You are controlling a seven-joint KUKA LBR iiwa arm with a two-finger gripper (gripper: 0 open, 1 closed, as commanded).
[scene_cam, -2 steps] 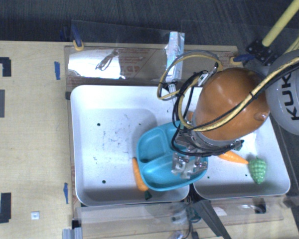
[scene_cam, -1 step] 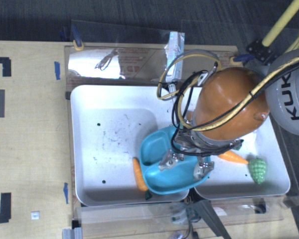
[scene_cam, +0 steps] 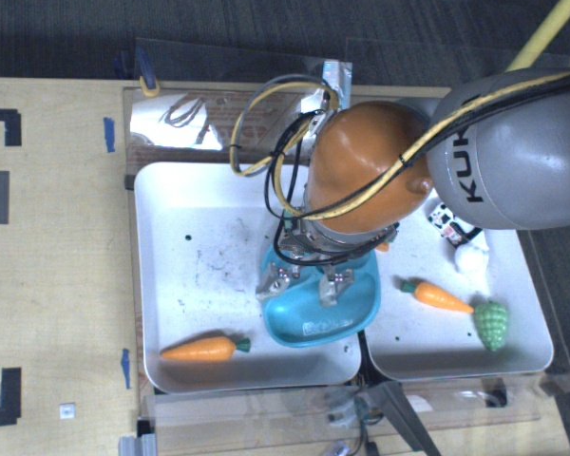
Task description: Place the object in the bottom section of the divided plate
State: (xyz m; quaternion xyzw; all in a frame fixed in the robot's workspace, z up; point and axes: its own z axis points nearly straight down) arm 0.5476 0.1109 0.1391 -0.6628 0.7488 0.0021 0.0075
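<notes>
A blue divided plate (scene_cam: 323, 316) lies at the front, across the seam between the two white bins; the arm covers its upper part. My gripper (scene_cam: 309, 283) hangs just over the plate, under the orange wrist band. Its two metal fingers (scene_cam: 283, 279) stand apart, and only blue plate shows between them, so it is open. One toy carrot (scene_cam: 201, 350) lies at the front of the left bin (scene_cam: 171, 217). A second carrot (scene_cam: 437, 296) lies in the right bin (scene_cam: 522, 350), apart from the gripper.
A green knobbly toy (scene_cam: 492, 323) sits beside the right carrot. A small black-and-white object (scene_cam: 453, 229) lies under the arm's grey link. Yellow and black cables (scene_cam: 266, 150) loop over the back rim of the left bin.
</notes>
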